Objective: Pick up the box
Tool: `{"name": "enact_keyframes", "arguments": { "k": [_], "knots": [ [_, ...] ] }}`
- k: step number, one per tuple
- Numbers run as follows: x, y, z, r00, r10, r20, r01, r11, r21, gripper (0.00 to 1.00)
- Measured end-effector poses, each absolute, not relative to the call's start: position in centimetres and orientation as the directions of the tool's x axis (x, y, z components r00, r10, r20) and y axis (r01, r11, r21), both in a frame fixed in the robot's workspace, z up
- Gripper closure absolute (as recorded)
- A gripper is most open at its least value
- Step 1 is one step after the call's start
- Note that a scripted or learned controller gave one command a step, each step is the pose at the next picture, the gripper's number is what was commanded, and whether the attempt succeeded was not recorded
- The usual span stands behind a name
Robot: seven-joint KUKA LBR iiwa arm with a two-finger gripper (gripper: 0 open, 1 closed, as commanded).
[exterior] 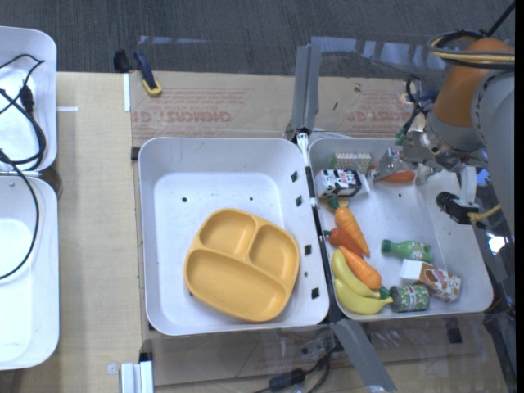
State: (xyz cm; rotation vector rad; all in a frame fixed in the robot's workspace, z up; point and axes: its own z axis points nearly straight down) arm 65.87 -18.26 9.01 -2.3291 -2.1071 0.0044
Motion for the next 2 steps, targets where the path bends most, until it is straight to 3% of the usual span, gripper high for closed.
{"name": "enact_keyframes", "arguments": {
  "k": [2],
  "knots": [
    [65.88, -18.2, 9.08, 0.104, 0.995, -0.002, 0.995, -0.104, -0.003, 0.0]
  ]
}}
